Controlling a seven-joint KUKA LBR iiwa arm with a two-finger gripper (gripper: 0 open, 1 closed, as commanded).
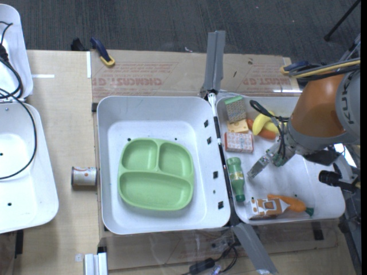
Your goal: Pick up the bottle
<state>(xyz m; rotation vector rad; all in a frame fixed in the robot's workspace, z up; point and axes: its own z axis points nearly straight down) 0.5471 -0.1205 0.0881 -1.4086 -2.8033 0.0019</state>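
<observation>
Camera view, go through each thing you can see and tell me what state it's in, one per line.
Bottle: lying on its side in the right bin, along the left wall, not held.
Gripper: hovering open just right of the bottle.
Green tray: flat in the left bin.
Carrot: lying flat.
Banana: lying flat.

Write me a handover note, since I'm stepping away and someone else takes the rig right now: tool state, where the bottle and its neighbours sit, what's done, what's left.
Tool: hangs over the right bin, fingers apart, nothing between them.
Bottle: green, lying lengthwise along the right bin's left wall, just left of the tool and apart from it.
Nearby: a red-and-white box above the bottle, a banana beyond that, a carrot and an orange carton at the near edge.
Left bin: holds a green divided plate.
Done: nothing picked yet.
Left: shift the tool over the bottle, close, lift.
</observation>
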